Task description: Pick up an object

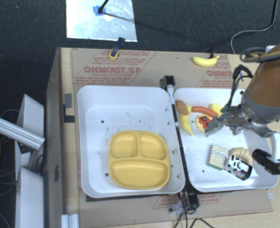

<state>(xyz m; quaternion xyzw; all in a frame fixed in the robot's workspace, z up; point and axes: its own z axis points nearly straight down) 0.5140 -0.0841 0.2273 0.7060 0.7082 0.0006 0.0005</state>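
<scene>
The right bin [197, 182] holds several small toys. A brown bread-like piece [182, 107], a red pepper [203, 110], a yellow banana-like piece [184, 125] and a small red and yellow item [202, 121] lie in its far left part. My gripper [212, 127] hangs low over the bin, right beside the red and yellow item. Whether it touches that item is not visible. Nearer the front lie a checkered box [218, 156], a tan croissant [240, 152] and a black and white packet [238, 167].
The left bin [90, 127] holds a yellow divided plate [139, 158]. A yellow banana [205, 60] lies on the cardboard behind the right bin. The arm's body [270, 91] covers the right bin's far right corner. A black bar [268, 161] juts out over the bin's right edge.
</scene>
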